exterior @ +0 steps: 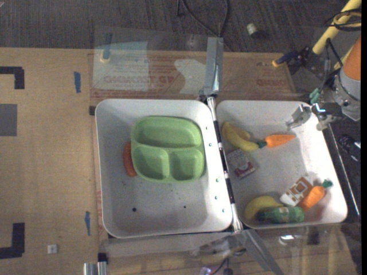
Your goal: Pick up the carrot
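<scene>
Your pincer sits at the upper right corner of the right bin, just above the rim area, nothing between its fingers. Whether it's spread or pressed together, can't tell, too small and blurred. The arm comes in from the right edge, orange band visible.

Nearest target: a carrot lying on the right bin floor, just below-left of the pincer, near but apart from it. Its green end touches or nearly touches a banana to its left. Note there's a second carrot lower right in the same bin, against a small white and orange carton, with another banana and a green bottle beside it. A small packet lies mid-bin.

Left bin holds a green divided tray and an orange-red item wedged at the tray's left side; can't tell what that one is.

Progress, as a judgement: early. No carrot lifted, none gripped. You're in the approach stage. Left to do: descend over the upper carrot, close on it, lift clear. Watch the banana contact at the green end.
</scene>
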Robot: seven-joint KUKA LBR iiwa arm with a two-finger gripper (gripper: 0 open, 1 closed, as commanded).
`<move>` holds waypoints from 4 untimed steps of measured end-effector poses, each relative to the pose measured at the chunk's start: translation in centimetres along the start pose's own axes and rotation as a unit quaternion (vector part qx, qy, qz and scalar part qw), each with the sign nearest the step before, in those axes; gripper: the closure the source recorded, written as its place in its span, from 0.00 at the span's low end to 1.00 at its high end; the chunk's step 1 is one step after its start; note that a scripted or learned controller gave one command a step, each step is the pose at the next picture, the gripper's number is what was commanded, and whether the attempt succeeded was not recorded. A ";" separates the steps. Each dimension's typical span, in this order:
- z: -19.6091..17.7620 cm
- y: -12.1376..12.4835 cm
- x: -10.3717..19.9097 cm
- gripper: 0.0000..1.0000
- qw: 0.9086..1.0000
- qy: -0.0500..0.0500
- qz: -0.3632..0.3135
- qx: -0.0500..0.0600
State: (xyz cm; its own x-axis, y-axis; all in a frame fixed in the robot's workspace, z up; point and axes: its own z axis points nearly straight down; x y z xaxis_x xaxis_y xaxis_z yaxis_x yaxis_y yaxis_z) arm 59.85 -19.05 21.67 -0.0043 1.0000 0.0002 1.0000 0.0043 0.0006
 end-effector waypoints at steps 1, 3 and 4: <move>12.1 2.8 -0.3 0.00 0.995 -0.001 -0.102 -0.002; 8.6 -9.1 3.6 0.00 0.978 0.000 -0.210 0.000; 12.9 -11.6 3.5 0.00 0.972 -0.002 -0.235 -0.005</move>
State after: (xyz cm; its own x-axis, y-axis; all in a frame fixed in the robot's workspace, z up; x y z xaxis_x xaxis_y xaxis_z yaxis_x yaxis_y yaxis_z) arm 48.29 -15.62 8.82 -0.4606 0.8876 -0.0059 0.8875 0.4606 0.0097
